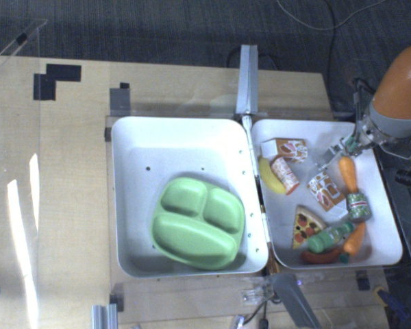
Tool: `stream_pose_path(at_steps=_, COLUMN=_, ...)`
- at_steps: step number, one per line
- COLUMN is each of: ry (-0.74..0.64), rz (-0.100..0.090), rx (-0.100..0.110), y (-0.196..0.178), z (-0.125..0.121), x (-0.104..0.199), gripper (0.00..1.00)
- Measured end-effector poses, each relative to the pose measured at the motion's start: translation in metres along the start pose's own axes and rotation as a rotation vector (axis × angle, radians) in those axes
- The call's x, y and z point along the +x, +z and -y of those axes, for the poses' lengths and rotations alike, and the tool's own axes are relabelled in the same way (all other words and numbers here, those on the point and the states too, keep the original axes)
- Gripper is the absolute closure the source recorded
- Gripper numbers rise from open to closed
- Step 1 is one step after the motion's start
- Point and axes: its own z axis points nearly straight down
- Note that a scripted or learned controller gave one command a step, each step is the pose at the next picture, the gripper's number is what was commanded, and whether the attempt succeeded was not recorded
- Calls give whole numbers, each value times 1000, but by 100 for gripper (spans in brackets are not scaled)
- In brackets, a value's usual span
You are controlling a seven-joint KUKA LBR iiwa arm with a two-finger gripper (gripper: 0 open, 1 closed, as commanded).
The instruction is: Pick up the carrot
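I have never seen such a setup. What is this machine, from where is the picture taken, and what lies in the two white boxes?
One camera looks down at a slant on a bench. The machine is a robot arm, grey with an orange band, reaching in from the right. Its end effector hovers at the top of the right bin, close above a carrot; nothing is visibly held. That bin also holds toy food: a banana, a pizza slice, small packets and a second carrot. The left bin holds a green divided plate.
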Motion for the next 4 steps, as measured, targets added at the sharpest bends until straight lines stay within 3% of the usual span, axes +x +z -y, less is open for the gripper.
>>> stream_pose_path(at_steps=1, ry=-71, rz=-1, rx=-3, y=24, z=51, x=29, gripper=0)
stream_pose_path(at_steps=2, ry=-72, rz=4, rx=-11, y=11, z=48, x=28, gripper=100)
stream_pose_path(at_steps=3, ry=13, rz=-2, rx=1, y=-63, z=44, x=99, gripper=100)
stream_pose_path(at_steps=4, ry=-99, rz=21, rx=-20, y=-4, z=92, x=63, gripper=100)
